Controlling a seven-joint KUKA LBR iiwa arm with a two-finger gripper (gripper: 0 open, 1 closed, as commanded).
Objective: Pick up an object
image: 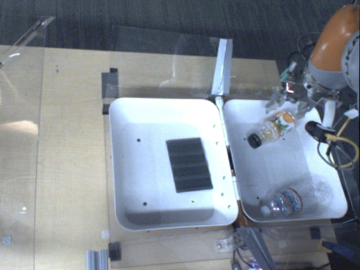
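Observation:
A clear bottle with an orange label and a black cap [274,128] lies tilted in the back half of the right bin [323,176], cap pointing to the front left. My gripper [292,97] is just behind the bottle's base end, over the bin's back rim. Whether it touches the bottle is unclear. A second clear bottle with a blue label [283,202] lies near the right bin's front wall. A black ribbed rectangular pad [189,164] lies flat in the middle of the left bin [129,151].
The grey arm with its orange band [333,37] comes in at the upper right, with black and yellow cables [332,142] hanging over the right bin's right side. A metal post [221,67] stands behind the gap between the bins.

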